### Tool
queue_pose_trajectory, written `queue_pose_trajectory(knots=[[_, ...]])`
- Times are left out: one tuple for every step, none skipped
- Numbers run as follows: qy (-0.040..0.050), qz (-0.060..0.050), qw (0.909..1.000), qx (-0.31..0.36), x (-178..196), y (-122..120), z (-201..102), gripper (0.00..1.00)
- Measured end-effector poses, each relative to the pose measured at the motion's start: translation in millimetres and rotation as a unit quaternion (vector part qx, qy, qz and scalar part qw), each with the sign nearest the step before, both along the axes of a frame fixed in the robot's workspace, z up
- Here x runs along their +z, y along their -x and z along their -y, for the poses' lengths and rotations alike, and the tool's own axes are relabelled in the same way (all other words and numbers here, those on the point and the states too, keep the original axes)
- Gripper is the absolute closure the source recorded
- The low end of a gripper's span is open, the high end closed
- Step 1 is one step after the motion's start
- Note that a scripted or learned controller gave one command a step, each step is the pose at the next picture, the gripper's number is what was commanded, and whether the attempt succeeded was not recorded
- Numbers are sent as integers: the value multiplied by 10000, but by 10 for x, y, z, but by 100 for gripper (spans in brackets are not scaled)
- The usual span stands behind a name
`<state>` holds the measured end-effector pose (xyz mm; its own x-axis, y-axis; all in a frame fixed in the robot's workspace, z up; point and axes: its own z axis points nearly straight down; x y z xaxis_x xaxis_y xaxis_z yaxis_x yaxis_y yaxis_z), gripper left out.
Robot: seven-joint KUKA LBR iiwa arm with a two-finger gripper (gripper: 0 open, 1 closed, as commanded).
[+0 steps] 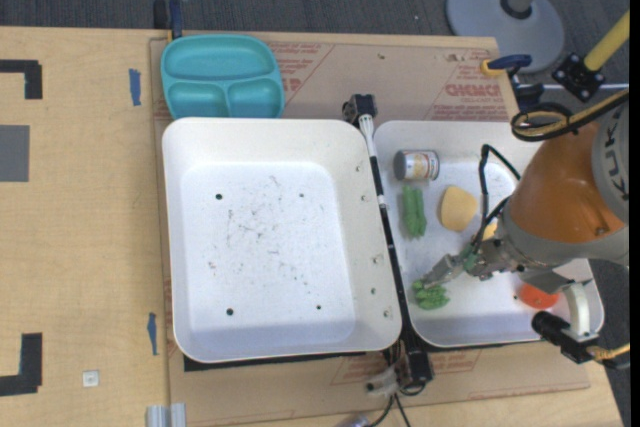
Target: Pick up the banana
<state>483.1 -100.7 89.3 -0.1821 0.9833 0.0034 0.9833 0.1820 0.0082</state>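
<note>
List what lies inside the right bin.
In the right bin: a small can on its side, a green pod, a yellow piece, a green leafy item and something orange-red. The arm covers the bin's right side.

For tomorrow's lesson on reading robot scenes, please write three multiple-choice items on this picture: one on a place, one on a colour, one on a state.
1. In which bin does the arm's gripper work?
A. the left bin
B. the right bin
C. outside both bins

2. What colour is the divided tray beyond the left bin?
A. turquoise
B. red
C. black

3. How does the small jar rest?
A. upright
B. on its side
C. stacked on the tray

Key: 1 B, the gripper hangs over the right bin, beside the small green item. 2 A, the tray is plainly turquoise. 3 B, the jar lies on its side at the bin's far end.
</note>
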Motion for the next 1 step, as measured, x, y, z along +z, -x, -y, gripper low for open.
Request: queue_pose_trajectory(knots=[[1, 1, 10000, -1, -2, 0, 0, 0]])
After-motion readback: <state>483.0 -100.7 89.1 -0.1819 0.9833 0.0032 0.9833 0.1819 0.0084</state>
